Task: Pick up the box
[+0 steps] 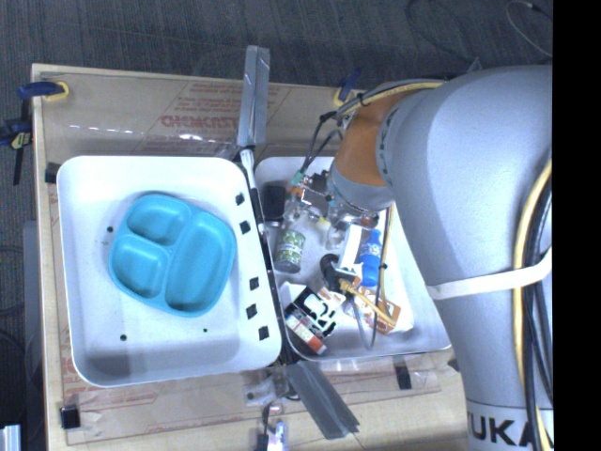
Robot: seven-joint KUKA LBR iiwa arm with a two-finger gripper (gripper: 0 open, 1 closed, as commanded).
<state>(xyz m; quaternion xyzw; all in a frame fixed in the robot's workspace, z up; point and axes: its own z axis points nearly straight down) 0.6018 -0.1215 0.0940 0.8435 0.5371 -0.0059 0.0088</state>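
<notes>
A small black-and-white box (314, 314) with a red end lies tilted near the front of the right bin (424, 338). My gripper (307, 201) hangs over the back of that bin, above a small green-labelled jar (290, 247). It sits well behind the box and apart from it. The grey arm with its orange band (362, 153) covers the right side of the bin.
The left bin (94, 346) holds a blue divided tray (174, 252). In the right bin, a blue-and-white tube (368, 256) and orange-edged packets (380, 313) lie beside the box. A grey divider bar (252, 101) runs between the bins.
</notes>
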